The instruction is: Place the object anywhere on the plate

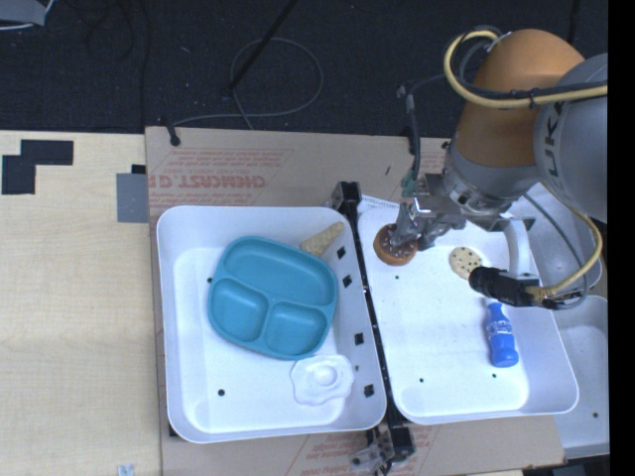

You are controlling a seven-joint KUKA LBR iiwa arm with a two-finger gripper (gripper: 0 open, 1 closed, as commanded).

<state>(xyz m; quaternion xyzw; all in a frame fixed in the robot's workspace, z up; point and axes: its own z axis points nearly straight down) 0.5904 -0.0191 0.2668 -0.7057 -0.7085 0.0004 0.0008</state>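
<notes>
- The claw (409,234) is metallic grey, hung from a grey arm (585,127) with a big orange band (516,87) above the wrist.
- Right under the claw lies a round brown cookie-like disc (394,247), darker at its centre.
- Just right of the claw sits a pale tan round cracker (463,260) speckled with small dots.
- Further right and lower is a bright blue plastic bottle (501,334) with a paler cap.
- Left of the claw, a teal three-compartment plate (272,296) rests in a shallow white bin (179,365).
- A beige wedge (322,239) lies between plate and claw.
- Lower left, a white fried-egg toy (321,378) with a faintly cream middle.
- The tabletop (69,296) is light wood with grey and black patches.
</notes>
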